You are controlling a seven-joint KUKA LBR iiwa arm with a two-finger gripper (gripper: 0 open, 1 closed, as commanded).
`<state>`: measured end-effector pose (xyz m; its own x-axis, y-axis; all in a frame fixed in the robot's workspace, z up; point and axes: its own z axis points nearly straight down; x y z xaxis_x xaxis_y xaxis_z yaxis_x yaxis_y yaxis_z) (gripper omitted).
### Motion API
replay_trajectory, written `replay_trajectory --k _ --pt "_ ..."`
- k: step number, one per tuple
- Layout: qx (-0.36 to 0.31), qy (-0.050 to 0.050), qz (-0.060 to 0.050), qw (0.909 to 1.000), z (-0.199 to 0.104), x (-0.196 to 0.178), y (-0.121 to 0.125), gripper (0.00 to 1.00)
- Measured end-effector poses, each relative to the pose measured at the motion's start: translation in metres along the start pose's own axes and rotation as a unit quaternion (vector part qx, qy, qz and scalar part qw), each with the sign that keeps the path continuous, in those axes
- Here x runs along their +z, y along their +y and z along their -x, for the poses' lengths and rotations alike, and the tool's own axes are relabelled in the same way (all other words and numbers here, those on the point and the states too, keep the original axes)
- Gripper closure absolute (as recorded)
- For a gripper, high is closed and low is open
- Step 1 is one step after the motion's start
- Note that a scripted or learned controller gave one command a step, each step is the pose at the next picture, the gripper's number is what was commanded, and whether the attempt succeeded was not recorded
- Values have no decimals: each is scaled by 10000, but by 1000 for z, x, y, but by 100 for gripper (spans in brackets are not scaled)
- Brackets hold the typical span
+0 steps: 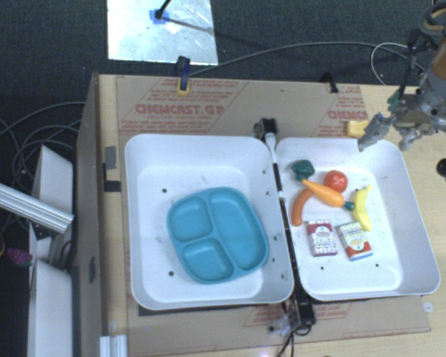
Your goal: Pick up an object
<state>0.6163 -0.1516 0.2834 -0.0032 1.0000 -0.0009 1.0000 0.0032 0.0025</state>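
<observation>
The right bin (412, 262) holds a green piece (302, 168), a red tomato (335, 179), an orange carrot (323, 193), an orange sausage-like piece (297, 209), a yellow banana (363, 207) and two small red-and-white boxes (322, 238) (354, 241). My gripper (391, 135) hangs above the bin's far right corner, beyond all the objects. Its two fingers are spread, so it is open, and nothing is between them.
The left bin (145, 199) holds a blue divided plate (217, 233). A small yellow item (355, 128) lies on the cardboard behind the right bin, just left of the gripper. Cables run along the bench's far edge.
</observation>
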Motion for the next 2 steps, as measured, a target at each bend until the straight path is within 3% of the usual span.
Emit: replay_trajectory --k 1,2 --pt "-5 8 -22 10000 -58 140 10 0" --pt "-1 3 3 10000 -39 178 13 0"
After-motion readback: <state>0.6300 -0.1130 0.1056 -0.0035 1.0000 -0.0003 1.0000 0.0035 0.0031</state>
